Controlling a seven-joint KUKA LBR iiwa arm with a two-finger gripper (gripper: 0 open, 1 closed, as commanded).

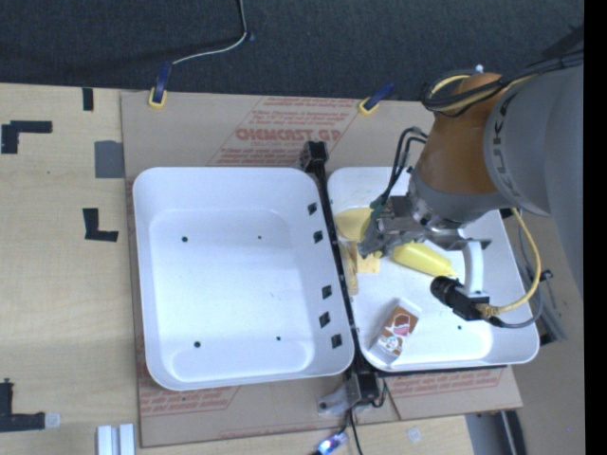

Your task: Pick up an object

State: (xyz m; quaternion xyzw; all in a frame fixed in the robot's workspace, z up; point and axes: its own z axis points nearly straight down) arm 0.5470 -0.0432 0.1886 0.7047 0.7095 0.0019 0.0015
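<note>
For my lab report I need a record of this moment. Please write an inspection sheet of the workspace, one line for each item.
Surface: two shallow white plastic bins, left bin and right bin, on a brown cardboard sheet over a wooden bench.
Job's things: in the right bin, a yellow banana-shaped object, a pale yellow rounded piece and a small brown and white packet.
Clutter: nothing seen.
Grippers: gripper low over the yellow things; state of the jaws cannot be told.
Cables: a white cable on the dark background; a yellow cable by the wrist.
Surroundings: black tape marks on the bench.
</note>
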